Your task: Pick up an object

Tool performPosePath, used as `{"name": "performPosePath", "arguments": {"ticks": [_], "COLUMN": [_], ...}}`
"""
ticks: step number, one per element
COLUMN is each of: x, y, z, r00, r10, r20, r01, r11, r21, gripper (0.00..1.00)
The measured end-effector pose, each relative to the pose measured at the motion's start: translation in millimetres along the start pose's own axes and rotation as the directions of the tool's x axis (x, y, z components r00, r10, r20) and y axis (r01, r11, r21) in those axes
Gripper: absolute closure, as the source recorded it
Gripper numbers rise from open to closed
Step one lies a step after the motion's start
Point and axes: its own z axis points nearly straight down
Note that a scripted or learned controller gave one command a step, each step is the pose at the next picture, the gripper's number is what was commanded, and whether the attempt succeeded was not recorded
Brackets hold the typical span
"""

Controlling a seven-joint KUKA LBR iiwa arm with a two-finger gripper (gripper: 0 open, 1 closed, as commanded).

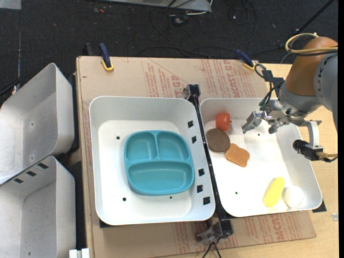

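In the right-hand shallow white bin [309,168], five small things lie well apart from the walls: a red rounded piece like a tomato [223,121], a flat brown disc like a burger patty [218,140] touching it just below, an orange wedge-shaped chunk [237,155] just beside the disc, and, toward the near corner, a yellow oblong piece [273,191] next to a white egg-like ball [293,196]. The grey two-finger gripper [264,121] hangs over the far part of this bin, its fingers spread with nothing between them, near the red piece but apart from it. The left white bin [102,144] bears a turquoise plastic divided plate [159,162].

The red piece looks the closest candidate (though any would serve). It is probably light, hard toy plastic, smooth and inclined to roll or squirt out, so a grip across its widest middle seems safest. The disc pressing against it may crowd one finger; the orange chunk, with flatter sides, might hold more surely.
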Motion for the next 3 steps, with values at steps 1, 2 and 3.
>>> {"name": "performPosePath", "arguments": {"ticks": [1,2,3], "x": [0.1,-9.2,-16.2], "y": [1.8,6.4,13.8], "z": [-13.9,-71.1,-121.1], "r00": [1.0,1.0,1.0], "r10": [-0.002,0.0,-0.004], "r20": [0.002,0.003,0.003], "r01": [0.002,0.0,0.004], "r11": [1.0,1.0,1.0], "r21": [-0.007,-0.01,-0.011], "gripper": [1.0,1.0,1.0]}}
